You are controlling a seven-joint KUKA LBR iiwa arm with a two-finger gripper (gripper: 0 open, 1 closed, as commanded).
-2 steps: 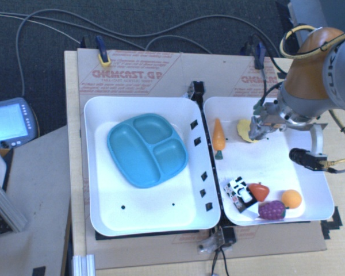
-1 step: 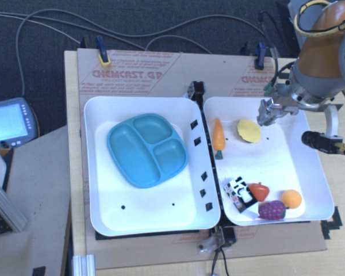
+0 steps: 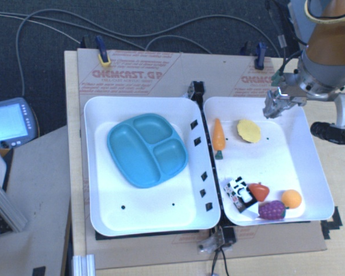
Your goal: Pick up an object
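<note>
The right bin (image 3: 310,154) holds a carrot (image 3: 218,134) along its left wall and a flat yellow piece (image 3: 249,131) near its back. At its front lie a black-and-white block (image 3: 239,192), a red pepper (image 3: 259,191), a purple grape bunch (image 3: 272,210) and an orange (image 3: 291,199). My gripper (image 3: 274,105) hangs over the back of the right bin, to the right of the yellow piece and above it. Nothing shows between its fingers.
The left bin (image 3: 98,194) carries a blue divided plate (image 3: 147,149). Black clips run along the wall between the two bins. Blue clamps (image 3: 103,53) hold the cardboard sheet at the back. A handheld screen (image 3: 9,121) lies at the far left.
</note>
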